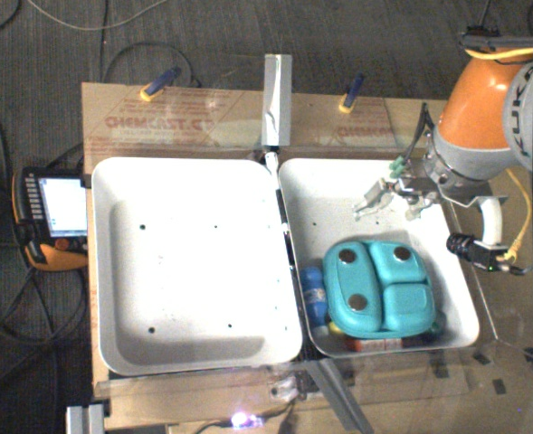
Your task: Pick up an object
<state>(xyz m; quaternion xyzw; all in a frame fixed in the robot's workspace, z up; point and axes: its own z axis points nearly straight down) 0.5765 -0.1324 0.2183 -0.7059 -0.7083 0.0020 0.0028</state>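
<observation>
Toward the right of the frame, the grey arm with its orange band (483,107) reaches in over the right-hand shallow white bin (320,183), and its two-finger metal gripper (394,197) hangs above the bin's bare upper part with the fingers spread apart and nothing between them. The likeliest target, a turquoise plastic tray with round and square compartments (379,287), lies in the lower part of that bin, apart from the gripper. Just left of it sits a blue bottle-like object (313,297), and a red-edged flat item (379,343) pokes out along its lower side. The left-hand white bin (194,260) has nothing to pick. My worry is the tray itself: it looks broad and smooth, probably wider than the fingers can span, so a straight descent could skid off its top. Aiming for the bottle risks jamming a finger against the bin wall or the tray's edge.
</observation>
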